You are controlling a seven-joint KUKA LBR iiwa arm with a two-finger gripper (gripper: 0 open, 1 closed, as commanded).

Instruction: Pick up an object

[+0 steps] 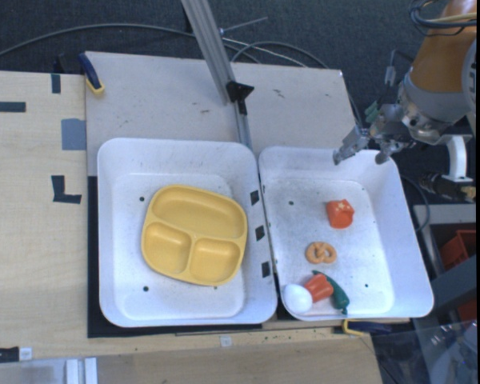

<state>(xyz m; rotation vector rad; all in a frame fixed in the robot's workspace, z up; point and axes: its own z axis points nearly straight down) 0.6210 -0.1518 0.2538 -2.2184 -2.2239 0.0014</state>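
In the right bin (pixel 400 238) lie a red-orange block (pixel 340 213), a tan pretzel (pixel 321 253), a red pepper with a green stem (pixel 326 288) and a white egg (pixel 298 298). My gripper (pixel 360 152) hangs over the bin's far edge, above and to the right of the red-orange block. Its two fingers stand apart and open, with nothing between them.
The left bin (pixel 112 214) holds a yellow divided plate (pixel 194 234). A slanted metal pole (pixel 212 42) rises behind the bins, ending near where they meet. Cables lie on the dark floor behind the bench. A blue and yellow clamp (pixel 90 73) sits at the board's far left corner.
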